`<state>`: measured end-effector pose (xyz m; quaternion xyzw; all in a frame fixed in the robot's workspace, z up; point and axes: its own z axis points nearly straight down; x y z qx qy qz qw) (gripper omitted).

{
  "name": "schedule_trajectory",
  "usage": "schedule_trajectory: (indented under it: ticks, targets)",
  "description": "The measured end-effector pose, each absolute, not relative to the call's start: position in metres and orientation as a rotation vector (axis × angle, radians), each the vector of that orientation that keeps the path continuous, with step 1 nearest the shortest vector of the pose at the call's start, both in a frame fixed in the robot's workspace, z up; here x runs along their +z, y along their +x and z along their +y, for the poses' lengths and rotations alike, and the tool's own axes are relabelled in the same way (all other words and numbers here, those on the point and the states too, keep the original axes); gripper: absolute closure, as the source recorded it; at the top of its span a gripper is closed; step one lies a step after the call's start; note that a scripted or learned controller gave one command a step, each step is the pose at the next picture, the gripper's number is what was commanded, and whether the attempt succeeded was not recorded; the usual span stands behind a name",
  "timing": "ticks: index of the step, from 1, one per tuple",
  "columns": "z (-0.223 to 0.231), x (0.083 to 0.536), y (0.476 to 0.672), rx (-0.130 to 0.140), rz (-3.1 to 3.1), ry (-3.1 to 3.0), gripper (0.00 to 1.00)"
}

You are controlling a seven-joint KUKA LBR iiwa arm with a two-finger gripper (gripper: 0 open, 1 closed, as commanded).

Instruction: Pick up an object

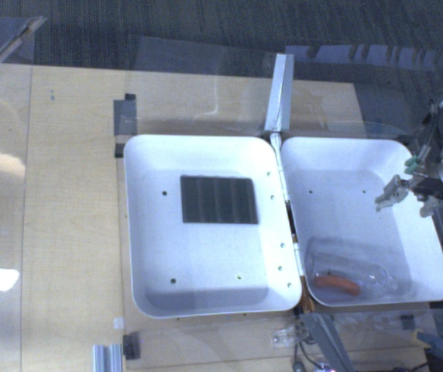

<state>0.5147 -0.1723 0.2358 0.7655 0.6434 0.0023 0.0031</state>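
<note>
Two shallow white bins sit side by side. In the right bin (338, 169), a clear plastic bottle (353, 270) with an orange-red object (336, 284) inside it lies near the front wall. The grey two-finger gripper (411, 196) hovers over that bin's right side, fingers apart, gripping nothing. The left bin (152, 208) holds a dark rectangular ridged panel (218, 200).

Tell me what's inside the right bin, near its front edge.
In the right bin, near the front wall, lies a clear plastic bottle on its side, with an orange-red elongated object at it. Whether that object is inside or beside the bottle cannot be told.
</note>
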Motion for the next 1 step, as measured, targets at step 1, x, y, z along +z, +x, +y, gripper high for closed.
schedule_trajectory:
  ticks: [1]
  targets:
    - [-0.1308,0.0899,0.4971,0.017,2.075,2.344,0.0]
